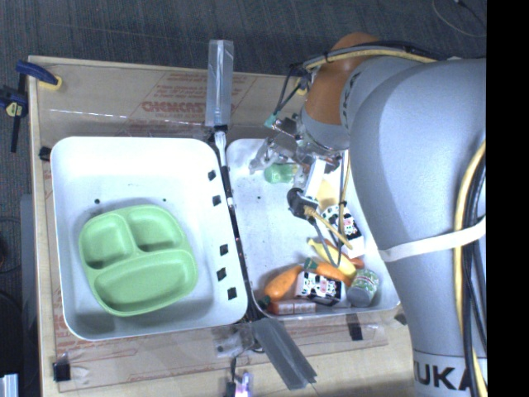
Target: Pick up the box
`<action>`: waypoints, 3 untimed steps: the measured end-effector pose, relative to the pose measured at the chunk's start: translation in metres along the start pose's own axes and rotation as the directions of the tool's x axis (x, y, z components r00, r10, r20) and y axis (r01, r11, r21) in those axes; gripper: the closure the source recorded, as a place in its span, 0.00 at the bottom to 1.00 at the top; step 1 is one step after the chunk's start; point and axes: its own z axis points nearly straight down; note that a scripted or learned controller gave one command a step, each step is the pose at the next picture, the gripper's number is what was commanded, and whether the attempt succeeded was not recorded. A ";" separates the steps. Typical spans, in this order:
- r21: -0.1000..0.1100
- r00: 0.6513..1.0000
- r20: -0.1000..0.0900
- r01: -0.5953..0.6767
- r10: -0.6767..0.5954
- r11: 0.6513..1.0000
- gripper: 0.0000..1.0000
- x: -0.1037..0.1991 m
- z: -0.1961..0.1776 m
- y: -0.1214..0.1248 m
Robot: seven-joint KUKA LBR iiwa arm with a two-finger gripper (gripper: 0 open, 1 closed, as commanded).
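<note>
1. Wooden table (124,98) carries 2 white bins; the left bin (66,164) holds a green divided plate (139,259).
2. The pincer (277,154) hangs over the far end of the right bin (256,222); I cannot tell whether it is open or closed.
3. The black-and-white box (321,286) lies at that bin's near end, beside an orange item (281,282).

robot lab, clamped bench (124,98), white bins (66,164)

Green divided plate (139,259) in left bin (66,160), hand (281,152) over cluttered right bin (258,222)
</note>
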 end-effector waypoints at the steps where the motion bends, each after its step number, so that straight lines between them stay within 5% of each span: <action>1: 0.000 0.986 0.000 0.167 -0.167 0.986 0.00 -0.067 0.036 0.001; 2: -0.002 0.967 0.000 0.254 -0.254 0.967 0.00 -0.032 -0.025 -0.032; 3: -0.001 0.947 0.000 0.323 -0.323 0.947 0.00 -0.063 0.037 0.002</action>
